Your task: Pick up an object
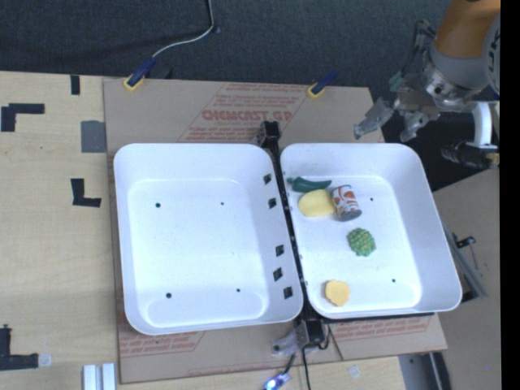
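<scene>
We see the gripper (pixel 388 124) just beyond the right bin (pixel 406 162), fingers apparently apart and holding nothing. Inside that bin lie 5 objects, among them a lemon (pixel 315 204).

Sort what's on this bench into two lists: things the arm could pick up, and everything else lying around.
For the job:
- green pepper
- yellow lemon
- small can
- green bumpy ball
- orange-yellow piece
- gripper, above the right bin's far edge
- right bin, which holds all five

Just lying about:
- left bin
- cardboard sheet
- two clamps
- cable
</scene>
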Tool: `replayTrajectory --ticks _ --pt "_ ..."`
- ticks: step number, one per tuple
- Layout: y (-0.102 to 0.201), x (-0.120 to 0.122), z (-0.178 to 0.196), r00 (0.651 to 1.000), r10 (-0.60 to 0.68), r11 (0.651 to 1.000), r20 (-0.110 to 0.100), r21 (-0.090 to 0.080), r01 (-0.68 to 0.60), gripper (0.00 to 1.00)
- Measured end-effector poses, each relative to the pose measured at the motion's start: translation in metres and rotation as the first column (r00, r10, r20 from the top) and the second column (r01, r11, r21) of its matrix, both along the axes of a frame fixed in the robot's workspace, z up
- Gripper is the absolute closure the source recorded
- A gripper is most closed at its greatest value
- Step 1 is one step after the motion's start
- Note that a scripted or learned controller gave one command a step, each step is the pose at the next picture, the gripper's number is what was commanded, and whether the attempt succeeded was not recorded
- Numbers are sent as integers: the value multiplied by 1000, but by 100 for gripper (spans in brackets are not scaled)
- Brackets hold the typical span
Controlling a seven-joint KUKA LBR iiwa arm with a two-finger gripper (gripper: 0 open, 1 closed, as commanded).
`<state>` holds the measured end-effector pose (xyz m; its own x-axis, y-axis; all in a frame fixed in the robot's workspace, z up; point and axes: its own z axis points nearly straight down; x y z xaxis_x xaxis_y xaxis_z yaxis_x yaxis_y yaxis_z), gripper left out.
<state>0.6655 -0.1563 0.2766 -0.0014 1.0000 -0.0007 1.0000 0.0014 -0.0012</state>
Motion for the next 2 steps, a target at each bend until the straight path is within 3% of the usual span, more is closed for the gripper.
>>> replayTrajectory --ticks 1,2 --pt "1 0 10 1000 2 1000 1 0 -2 100" --pt "22 4 114 1000 3 1000 12 -1 -3 100"
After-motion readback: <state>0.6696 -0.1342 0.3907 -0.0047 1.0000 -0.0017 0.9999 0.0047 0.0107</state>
